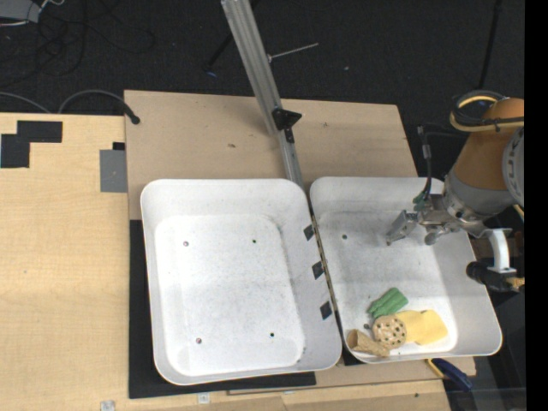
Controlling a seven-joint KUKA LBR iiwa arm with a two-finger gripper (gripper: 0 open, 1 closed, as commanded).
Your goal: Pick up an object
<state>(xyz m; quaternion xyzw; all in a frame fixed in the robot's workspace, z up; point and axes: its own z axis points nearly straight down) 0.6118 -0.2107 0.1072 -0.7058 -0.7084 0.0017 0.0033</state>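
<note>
**My hand above the right bin, toys in its near corner**

My hand hovers over the right bin, fingers spread apart and grasping nothing. Well apart from it, in the bin's near corner, lies a small heap: a green toy, a yellow piece and a round cookie, touching one another. They look light and probably slippery; I judge the green toy's narrow body the easiest pinch. The left bin sits beside it on the surface.
</note>
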